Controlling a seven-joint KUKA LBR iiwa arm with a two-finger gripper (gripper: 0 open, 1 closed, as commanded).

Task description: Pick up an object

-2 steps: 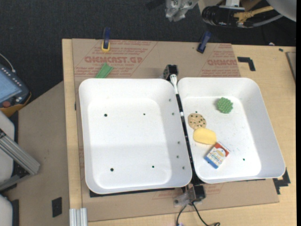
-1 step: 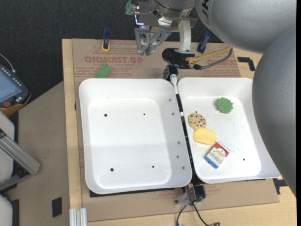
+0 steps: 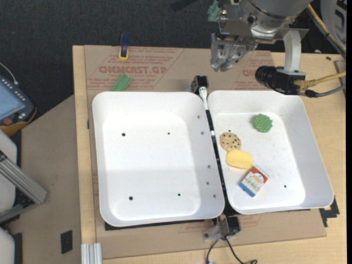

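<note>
Camera view: we see the gripper (image 3: 225, 59) hanging above the bench's far edge, beyond the right bin (image 3: 308, 147), with four small objects lying in that bin.

We cannot tell how far the claw stands open; nothing shows between its tips. In the right bin, a green bumpy ball (image 3: 263, 122) sits near the far wall with open floor around it. A speckled cookie (image 3: 230, 141) and a yellow lump (image 3: 240, 159) lie close to the inner wall, just beside each other, and a small red, white and blue packet (image 3: 253, 181) lies near the lump toward the near rim; its print is too small for us to read. The bin's right half is bare. The left bin (image 3: 110, 147) shows four dark dots. On the brown board (image 3: 159, 65) behind, red letters read roughly "CHEMCAST".
</note>
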